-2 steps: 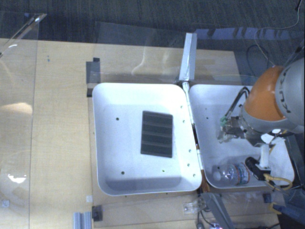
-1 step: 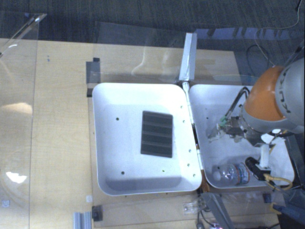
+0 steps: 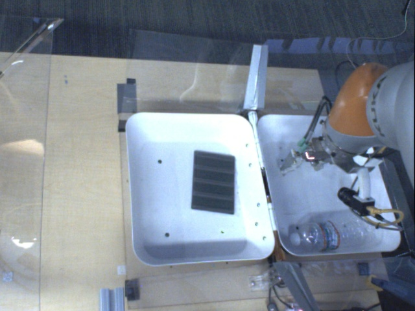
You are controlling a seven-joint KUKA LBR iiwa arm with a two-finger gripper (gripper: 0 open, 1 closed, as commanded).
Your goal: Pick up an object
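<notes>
I see the arm (image 3: 373,109) reaching in over the right bin (image 3: 311,199), claw (image 3: 293,161) low near its upper left — whether it's spread or pressed together, I can't tell. A clear bottle (image 3: 324,236) lies on its side along that bin's near wall, well apart from the claw. Left bin (image 3: 149,173) — a dark ribbed slab (image 3: 213,181) lies flat mid-floor.

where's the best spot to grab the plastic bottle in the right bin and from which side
Probably across the middle of the plastic bottle, near its blue label, coming straight down from above. It lies on its side along the near wall of the right bin, so fingers should close across its width, not its length. That wall leaves little room on the near side, and the clear round body may roll.
</notes>
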